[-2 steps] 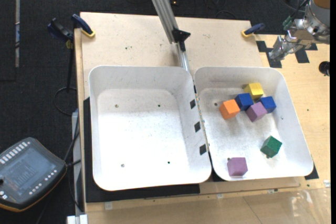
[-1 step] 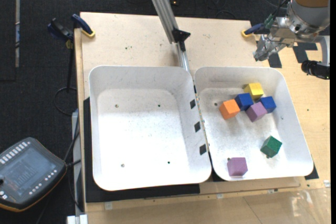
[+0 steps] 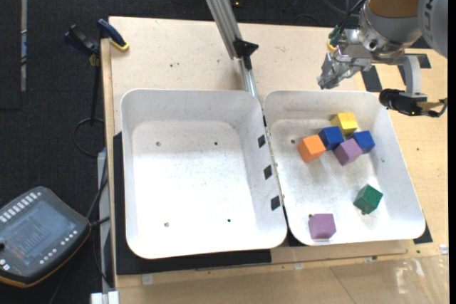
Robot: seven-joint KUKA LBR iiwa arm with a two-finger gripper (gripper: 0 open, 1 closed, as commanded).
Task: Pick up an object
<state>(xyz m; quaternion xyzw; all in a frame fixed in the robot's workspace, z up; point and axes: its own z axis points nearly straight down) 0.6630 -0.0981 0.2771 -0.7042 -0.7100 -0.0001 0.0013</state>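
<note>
Two white bins are sat side by side on the bench (image 3: 185, 46): the left bin (image 3: 192, 107) and the right bin (image 3: 399, 153), where all the blocks are found. The gripper (image 3: 332, 77) is held above the right bin's far rim, nothing gripped as far as can be seen; how open it is can't really be made out. Clustered together: orange block (image 3: 311, 147), two blue blocks (image 3: 332, 137), purple block (image 3: 348, 151), yellow block (image 3: 346, 122). A green block (image 3: 368, 198) and another purple one (image 3: 322, 226) are set apart nearer the front.

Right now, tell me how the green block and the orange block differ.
The green block lies alone toward the near right side of the right bin; the orange block sits at the left end of a cluster, touching a blue block. Green looks darker, orange bright. Both are small cubes of similar size in that bin.
</note>
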